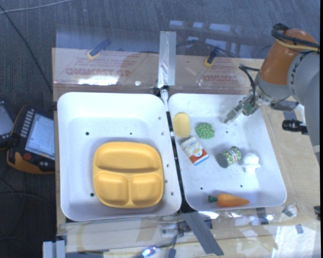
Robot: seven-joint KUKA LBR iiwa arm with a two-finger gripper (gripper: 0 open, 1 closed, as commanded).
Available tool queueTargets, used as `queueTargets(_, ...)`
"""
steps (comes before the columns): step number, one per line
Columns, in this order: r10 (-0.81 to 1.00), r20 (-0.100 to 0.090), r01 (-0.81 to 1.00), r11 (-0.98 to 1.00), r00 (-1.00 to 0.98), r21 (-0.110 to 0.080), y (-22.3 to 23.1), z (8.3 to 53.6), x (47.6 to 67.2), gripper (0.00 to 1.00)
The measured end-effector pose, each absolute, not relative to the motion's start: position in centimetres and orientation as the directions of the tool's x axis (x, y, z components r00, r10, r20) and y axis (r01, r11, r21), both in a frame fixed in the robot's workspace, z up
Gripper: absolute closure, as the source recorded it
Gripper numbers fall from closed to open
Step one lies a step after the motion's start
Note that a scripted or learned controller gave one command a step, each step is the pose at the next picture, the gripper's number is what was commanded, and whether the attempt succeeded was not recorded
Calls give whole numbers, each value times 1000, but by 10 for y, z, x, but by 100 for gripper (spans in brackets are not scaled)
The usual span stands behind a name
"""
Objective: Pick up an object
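The right bin point(274, 165) holds several small objects. A yellow piece point(181, 124) lies at its left wall, with a green bumpy piece point(205, 130) beside it. Below them lies a small red and white carton point(194, 150). A green-labelled can point(230, 156) and a white object point(251, 162) rest mid-bin, and an orange carrot point(229, 200) lies along the front wall. My gripper point(228, 117) hangs over the bin's back part, slanting down to the left. It is just right of the green piece and apart from it, with nothing held in it.
The left bin point(75, 122) holds a yellow divided tray point(129, 173). A metal divider post point(166, 58) stands between the bins at the back. A handheld controller point(32, 138) lies on the floor at the left.
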State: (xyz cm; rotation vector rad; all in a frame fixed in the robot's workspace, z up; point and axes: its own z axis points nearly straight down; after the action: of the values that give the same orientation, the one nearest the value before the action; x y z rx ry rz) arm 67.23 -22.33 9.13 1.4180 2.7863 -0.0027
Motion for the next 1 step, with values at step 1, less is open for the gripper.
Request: queueTargets(1,763,-15,763,646,-646,4,-223,91,672,100)
